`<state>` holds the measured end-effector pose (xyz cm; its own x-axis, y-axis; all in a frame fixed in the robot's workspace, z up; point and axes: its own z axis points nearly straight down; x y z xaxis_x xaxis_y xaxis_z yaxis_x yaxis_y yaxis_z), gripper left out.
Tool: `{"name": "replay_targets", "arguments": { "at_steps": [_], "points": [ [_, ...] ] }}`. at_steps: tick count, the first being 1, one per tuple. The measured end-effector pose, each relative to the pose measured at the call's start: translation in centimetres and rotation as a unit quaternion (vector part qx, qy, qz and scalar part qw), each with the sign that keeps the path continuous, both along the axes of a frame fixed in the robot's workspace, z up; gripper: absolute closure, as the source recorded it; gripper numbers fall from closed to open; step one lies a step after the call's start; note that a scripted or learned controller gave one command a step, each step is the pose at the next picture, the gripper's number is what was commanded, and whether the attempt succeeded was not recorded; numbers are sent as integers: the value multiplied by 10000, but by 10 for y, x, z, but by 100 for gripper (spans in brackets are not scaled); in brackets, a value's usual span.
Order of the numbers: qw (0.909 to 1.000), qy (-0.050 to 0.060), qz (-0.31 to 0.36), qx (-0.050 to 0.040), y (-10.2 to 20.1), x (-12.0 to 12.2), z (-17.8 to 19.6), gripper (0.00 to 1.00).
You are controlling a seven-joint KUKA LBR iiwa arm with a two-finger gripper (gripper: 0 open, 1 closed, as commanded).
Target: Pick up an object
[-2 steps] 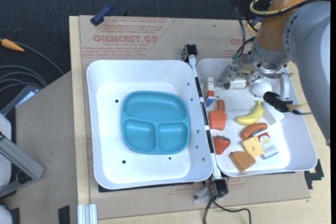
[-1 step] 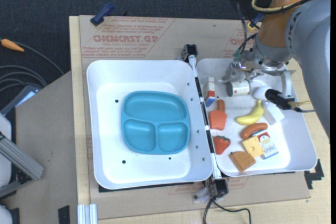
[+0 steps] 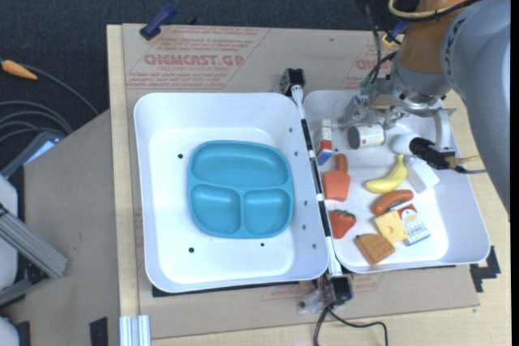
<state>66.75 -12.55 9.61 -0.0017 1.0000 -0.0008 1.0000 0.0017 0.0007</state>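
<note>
Camera view puts the gripper [image 3: 375,119] low in the right bin [image 3: 466,243] beside a small white can [image 3: 367,135], probably lining up a grasp; whether its jaws are spread cannot be told

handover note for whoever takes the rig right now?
Gripper: low over the far end of the right bin, near a small white cylinder; finger state can't be read.
Right bin holds the toy food: banana, sausage, orange piece, strawberry, cracker, cheese block.
Left bin: blue divided tray.
Done: nothing visibly lifted.
Left: grasp and raise one object.
</note>
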Motion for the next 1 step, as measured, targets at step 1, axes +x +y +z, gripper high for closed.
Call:
{"name": "replay_targets", "arguments": {
  "at_steps": [1],
  "points": [
    [10000,-46,0,-14,23,2,-7,0]
  ]
}}
